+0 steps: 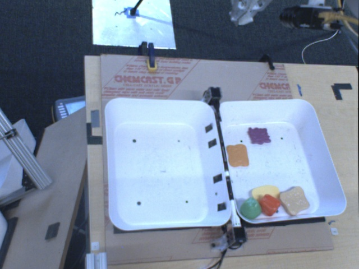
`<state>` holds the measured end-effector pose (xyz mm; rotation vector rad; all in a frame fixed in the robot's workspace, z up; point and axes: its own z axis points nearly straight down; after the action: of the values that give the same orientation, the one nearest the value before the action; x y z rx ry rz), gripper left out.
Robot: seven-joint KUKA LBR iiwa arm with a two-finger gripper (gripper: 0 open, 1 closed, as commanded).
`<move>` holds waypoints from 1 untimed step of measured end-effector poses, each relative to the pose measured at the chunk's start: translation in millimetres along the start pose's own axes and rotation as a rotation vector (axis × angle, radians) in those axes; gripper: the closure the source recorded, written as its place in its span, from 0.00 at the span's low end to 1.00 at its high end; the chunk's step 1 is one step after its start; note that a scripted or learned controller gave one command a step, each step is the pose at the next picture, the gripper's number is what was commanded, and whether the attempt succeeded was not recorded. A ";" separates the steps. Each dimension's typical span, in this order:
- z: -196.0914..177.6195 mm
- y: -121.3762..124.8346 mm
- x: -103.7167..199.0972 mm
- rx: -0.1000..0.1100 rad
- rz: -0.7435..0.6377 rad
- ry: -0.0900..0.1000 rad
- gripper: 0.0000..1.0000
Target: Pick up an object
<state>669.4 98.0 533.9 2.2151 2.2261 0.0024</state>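
Note:
The right bin (314,129) holds several small toy foods. A purple grape-like piece (259,135) lies near its middle, with a flat orange piece (238,155) below it by the left wall. In the front corner a yellow piece (265,192), a green ball (251,208), a red piece (270,204) and a tan toast slice (294,200) are packed together. The gripper (247,7) hangs high at the top edge of the view, well behind the bins and far from every object, with nothing visibly in it.
The left bin (157,167) sits beside the right one, joined by black clips (213,144) along the shared wall. A yellow clamp (151,65) holds the cardboard base at the back. A shiny metal sheet (133,15) lies on the floor beyond.

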 end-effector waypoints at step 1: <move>0.2 -0.1 8.5 0.000 0.000 0.000 1.00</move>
<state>669.3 106.5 533.7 2.2152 2.2264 0.0025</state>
